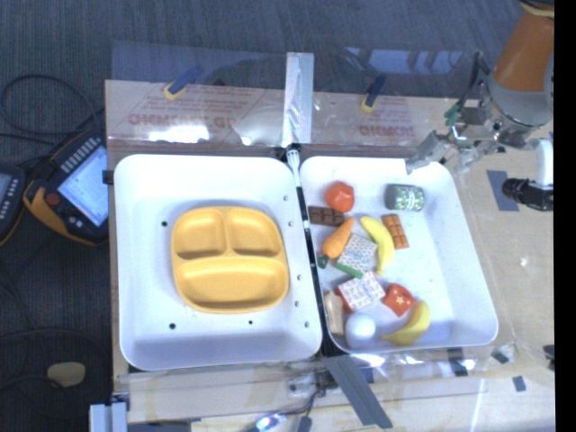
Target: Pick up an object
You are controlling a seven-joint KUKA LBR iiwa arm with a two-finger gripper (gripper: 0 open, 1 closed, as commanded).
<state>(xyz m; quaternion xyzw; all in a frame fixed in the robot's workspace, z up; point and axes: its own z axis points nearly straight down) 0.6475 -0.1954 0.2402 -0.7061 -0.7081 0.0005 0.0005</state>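
White bins on the counter: left bin (135, 241) holds a yellow tray (229, 257), right bin (459, 268) holds toy food. Jaws (430, 156) hover over its back rim; open or shut, cannot tell. Nearest pick: green can (404, 197), just forward-left of jaws, long axis sideways.

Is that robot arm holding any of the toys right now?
No. Its gripper hangs above the right bin's far corner, nothing between its fingers; the toys lie in the bin.

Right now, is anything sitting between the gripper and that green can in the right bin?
Nothing visible. The gripper hangs over the right bin's far rim, and bare white floor separates it from the green can.
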